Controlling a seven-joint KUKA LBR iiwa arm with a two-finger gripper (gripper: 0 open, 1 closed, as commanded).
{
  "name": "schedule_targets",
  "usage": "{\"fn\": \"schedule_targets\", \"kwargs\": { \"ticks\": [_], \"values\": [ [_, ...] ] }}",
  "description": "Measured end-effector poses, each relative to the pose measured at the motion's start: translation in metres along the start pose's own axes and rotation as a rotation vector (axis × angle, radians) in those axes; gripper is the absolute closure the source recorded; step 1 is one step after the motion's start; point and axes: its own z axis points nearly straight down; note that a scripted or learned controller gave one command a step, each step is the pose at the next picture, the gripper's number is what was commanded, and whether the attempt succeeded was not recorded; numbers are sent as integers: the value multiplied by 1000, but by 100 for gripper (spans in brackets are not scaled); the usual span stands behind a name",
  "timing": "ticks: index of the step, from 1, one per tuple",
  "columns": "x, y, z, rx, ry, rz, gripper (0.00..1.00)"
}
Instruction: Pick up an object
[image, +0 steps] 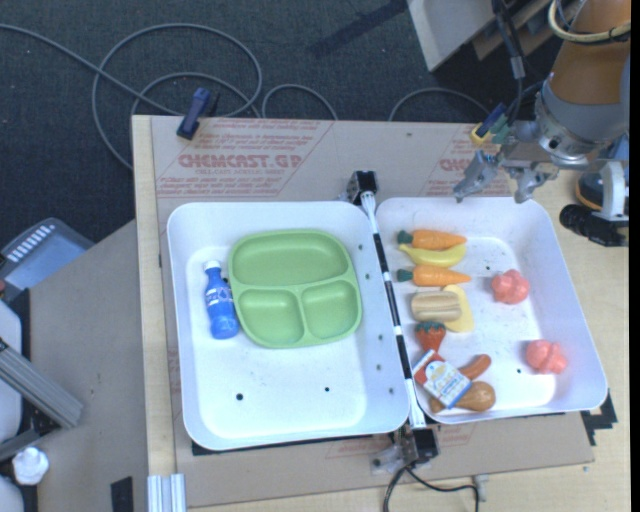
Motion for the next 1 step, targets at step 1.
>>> {"fn": "schedule_targets", "kwargs": {
  "ticks": [1],
  "values": [
    [42, 13, 72, 1, 1, -1, 0]
  ]
}}
